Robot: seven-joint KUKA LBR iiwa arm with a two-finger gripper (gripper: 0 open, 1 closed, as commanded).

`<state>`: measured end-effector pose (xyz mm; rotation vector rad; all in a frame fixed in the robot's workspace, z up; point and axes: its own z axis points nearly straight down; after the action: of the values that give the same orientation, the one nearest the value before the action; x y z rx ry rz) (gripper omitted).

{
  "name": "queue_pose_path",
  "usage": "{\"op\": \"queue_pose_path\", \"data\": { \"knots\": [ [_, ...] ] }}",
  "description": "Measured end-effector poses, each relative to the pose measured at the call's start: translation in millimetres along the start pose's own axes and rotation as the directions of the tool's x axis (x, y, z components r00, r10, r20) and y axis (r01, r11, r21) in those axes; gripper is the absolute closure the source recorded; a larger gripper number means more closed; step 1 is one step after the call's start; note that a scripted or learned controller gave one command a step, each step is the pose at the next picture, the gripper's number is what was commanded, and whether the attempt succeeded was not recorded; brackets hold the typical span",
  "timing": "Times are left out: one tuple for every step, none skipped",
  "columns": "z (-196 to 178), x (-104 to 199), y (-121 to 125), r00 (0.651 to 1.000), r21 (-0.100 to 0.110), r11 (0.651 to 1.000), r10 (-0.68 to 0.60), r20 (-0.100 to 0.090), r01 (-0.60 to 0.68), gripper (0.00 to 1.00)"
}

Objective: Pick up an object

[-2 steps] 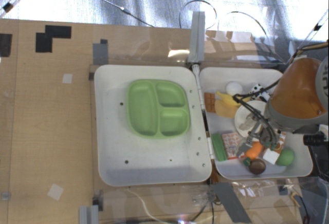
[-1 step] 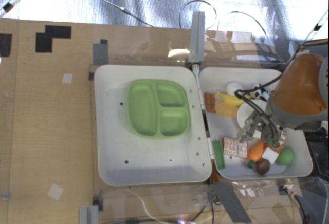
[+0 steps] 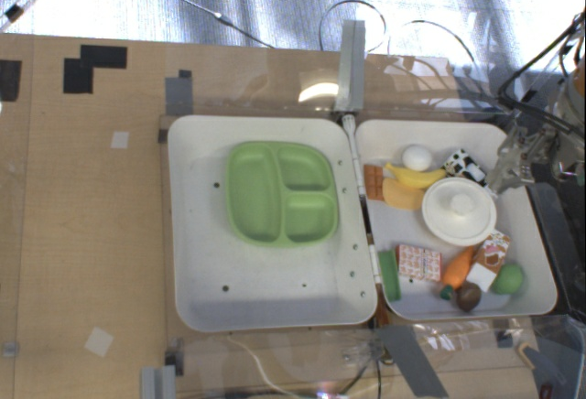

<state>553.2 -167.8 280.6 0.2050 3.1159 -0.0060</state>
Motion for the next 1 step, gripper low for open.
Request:
{"op": "queue_pose_path", "data": {
  "knots": [
    [3.7, 1.1, 1.2, 1.0, -0.002, 1.0, -0.002, -0.008, 0.002, 0.0]
  ]
}}
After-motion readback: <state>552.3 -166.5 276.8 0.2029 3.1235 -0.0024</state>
